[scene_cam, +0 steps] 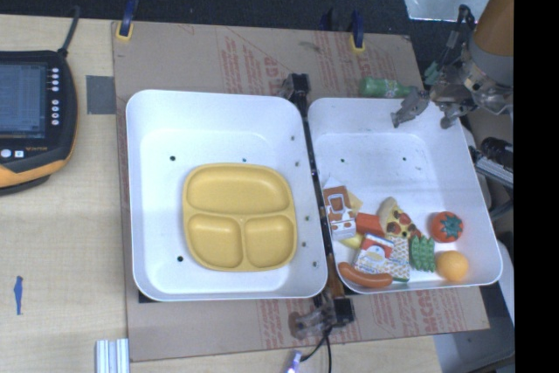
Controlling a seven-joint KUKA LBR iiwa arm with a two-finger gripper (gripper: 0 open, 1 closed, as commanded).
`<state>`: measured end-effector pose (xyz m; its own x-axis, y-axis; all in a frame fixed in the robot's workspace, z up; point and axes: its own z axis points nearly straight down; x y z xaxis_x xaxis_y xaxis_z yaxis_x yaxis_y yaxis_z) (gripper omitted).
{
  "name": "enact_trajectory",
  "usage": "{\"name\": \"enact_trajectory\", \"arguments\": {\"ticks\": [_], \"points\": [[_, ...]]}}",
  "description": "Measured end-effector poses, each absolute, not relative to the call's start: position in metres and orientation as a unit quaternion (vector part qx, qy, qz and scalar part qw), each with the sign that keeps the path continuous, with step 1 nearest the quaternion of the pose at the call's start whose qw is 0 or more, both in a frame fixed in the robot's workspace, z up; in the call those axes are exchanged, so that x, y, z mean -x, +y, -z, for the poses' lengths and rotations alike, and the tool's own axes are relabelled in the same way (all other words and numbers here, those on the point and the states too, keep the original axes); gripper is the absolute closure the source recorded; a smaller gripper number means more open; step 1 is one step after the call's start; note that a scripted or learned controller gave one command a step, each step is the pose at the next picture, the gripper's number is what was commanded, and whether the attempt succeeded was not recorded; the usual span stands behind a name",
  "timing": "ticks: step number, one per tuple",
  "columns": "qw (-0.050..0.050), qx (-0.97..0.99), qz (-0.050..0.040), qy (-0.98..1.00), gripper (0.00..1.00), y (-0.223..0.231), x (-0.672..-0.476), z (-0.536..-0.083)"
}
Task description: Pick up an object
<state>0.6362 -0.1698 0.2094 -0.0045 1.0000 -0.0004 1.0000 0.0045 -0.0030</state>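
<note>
Pick not started: toy food untouched in the right bin.

Toy tomato (446, 226), orange (452, 265), hot dog (366, 277) and pizza slice (398, 219) cluster at the right bin's (376, 144) near edge; the gripper (429, 107) hovers over the far rim, fingers spread, holding nothing. Yellow divided plate (239, 215) in left bin (157, 144).

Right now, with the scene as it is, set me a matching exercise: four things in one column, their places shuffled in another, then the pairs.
Things:
1. yellow tray
2. tomato
3. gripper
4. pendant

Places:
A. over the right bin's far edge
B. on the bench, left of both bins
C. in the left bin
D. in the right bin, near its right wall

Pairs: 1-C, 2-D, 3-A, 4-B
</note>
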Motion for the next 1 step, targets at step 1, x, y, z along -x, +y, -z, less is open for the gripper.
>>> {"name": "enact_trajectory", "arguments": {"ticks": [1], "points": [[0.001,0.706,-0.0020,-0.709,0.00,-0.2127,-0.5332,-0.1550]]}}
